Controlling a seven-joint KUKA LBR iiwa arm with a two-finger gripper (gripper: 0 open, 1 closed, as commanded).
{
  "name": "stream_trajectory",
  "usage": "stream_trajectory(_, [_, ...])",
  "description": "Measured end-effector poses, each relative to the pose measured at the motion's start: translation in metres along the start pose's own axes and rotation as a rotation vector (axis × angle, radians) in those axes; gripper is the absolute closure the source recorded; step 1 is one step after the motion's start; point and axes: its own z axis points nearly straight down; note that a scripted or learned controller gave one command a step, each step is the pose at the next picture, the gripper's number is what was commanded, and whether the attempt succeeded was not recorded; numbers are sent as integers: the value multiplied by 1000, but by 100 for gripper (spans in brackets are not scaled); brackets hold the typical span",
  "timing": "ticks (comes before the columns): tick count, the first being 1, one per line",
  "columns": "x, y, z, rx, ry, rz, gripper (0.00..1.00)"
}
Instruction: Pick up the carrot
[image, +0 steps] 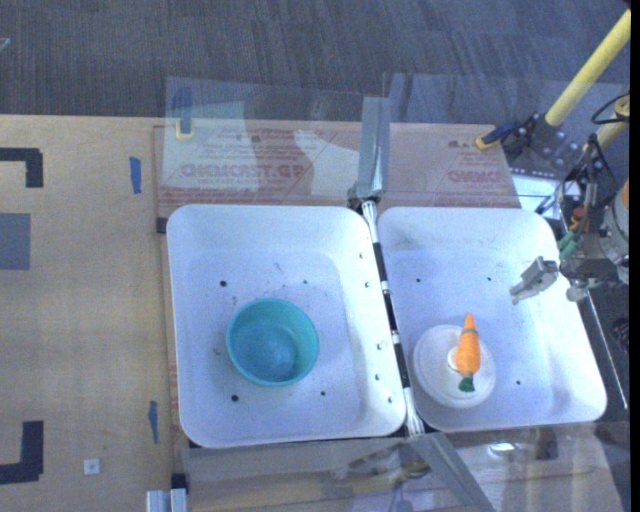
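The carrot (467, 352) lies in the right bin (560, 400), resting on a small white plate (438, 378) that sits toward the bin's 7 o'clock corner; its orange body points toward 12 o'clock and its green stub toward 6 o'clock, reaching the plate's lower edge; nothing touches the carrot from above.

The tool (535, 277) hangs at about 2 o'clock from the carrot, over the right bin's upper right part, well apart from the plate; it shows as a small grey piece slanting toward 8 o'clock; whether its fingers stand apart or together I cannot tell, as they are too small and blurred; nothing is seen between them. The arm (600, 250) comes in behind it from 3 o'clock, mostly a tangle of dark parts and cables at the bin's right rim.

The left bin (200, 250) lies just beside the right one, their rims touching along the middle seam; in it a teal bowl (272, 342) stands upright, toward the bin's 6 o'clock side, its mouth facing up.

Both bins rest on the wooden tabletop (80, 300); at 12 o'clock from them stand clear panels (270, 140) with reddish lettering behind; a yellow pole (590, 65) slants up at 1 o'clock from the right bin; dark tape marks (25, 165) lie on the tabletop toward 9 o'clock.
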Motion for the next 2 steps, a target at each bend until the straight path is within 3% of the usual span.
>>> stream_trajectory(1, [43, 3, 134, 2, 1, 224, 0])
stream_trajectory(2, [47, -27, 165, -16, -2, -72, 0])
